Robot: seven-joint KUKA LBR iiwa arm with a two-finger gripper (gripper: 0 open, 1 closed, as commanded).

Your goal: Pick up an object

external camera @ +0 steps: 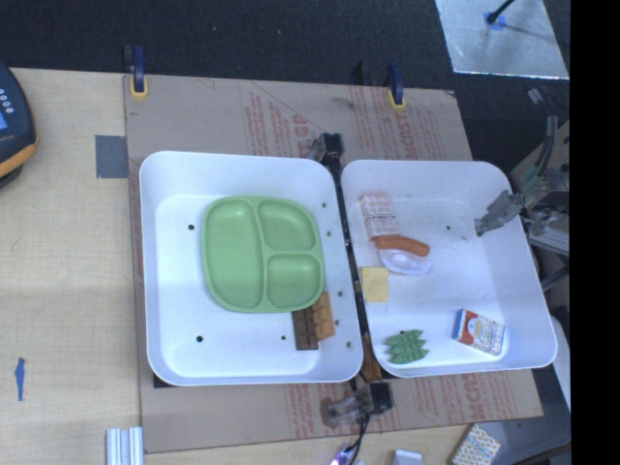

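Assessing gripper (484, 224): over right bin's (528, 260) right rim, nothing held; finger spacing cannot be determined.
Nearest target: hot dog (402, 245), mid right bin, resting on a clear wrapper (407, 263).
Handling: probably light, rigid plastic, rounded and slippery; grasp across its narrow middle.
Alternatives: small carton (479, 331), flat and light; green pea pods (406, 346), low profile.
Left bin (155, 260): green divided plate (262, 253).
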